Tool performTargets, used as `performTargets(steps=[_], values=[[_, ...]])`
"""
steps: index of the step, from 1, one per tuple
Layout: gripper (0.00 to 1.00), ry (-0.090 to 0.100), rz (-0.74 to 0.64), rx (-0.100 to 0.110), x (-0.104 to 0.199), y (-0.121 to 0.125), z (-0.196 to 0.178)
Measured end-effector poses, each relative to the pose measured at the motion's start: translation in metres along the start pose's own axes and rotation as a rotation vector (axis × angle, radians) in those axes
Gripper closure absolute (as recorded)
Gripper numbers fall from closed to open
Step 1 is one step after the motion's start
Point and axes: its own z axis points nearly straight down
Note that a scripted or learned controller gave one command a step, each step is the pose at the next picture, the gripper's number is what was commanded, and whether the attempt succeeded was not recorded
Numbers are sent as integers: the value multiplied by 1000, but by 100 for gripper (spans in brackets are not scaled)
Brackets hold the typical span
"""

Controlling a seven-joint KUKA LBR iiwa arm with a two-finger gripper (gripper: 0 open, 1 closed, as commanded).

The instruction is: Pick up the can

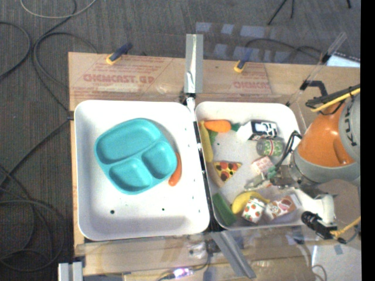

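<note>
The can point(269, 147) is small, greenish with a red and white label, and lies in the right bin point(243, 109) near its back right. My gripper point(274, 177) reaches in from the right and hangs low over the bin, just in front of the can and beside a pink and white packet point(263, 165). The can lies apart from the gripper, with nothing seen held. The orange band point(319, 142) and grey wrist point(325, 171) cover the bin's right wall.
The right bin also holds a carrot point(217, 125), a black and white item point(263, 127), a pizza slice point(227, 168), a yellow piece point(241, 201), a dotted box point(253, 211) and a red packet point(281, 206). In the left bin point(88, 215) lie a teal divided plate point(136, 155) and an orange stick point(174, 171).
</note>
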Motion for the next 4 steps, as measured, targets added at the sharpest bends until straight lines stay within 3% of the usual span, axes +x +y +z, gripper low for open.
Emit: performTargets(steps=[1, 2, 3, 4], values=[[0, 11, 80, 9, -23, 46, 1], [0, -4, 417, -6, 19, 5, 0], [0, -6, 328, 16, -2, 66, -58], [100, -9, 327, 23, -2, 66, -63]])
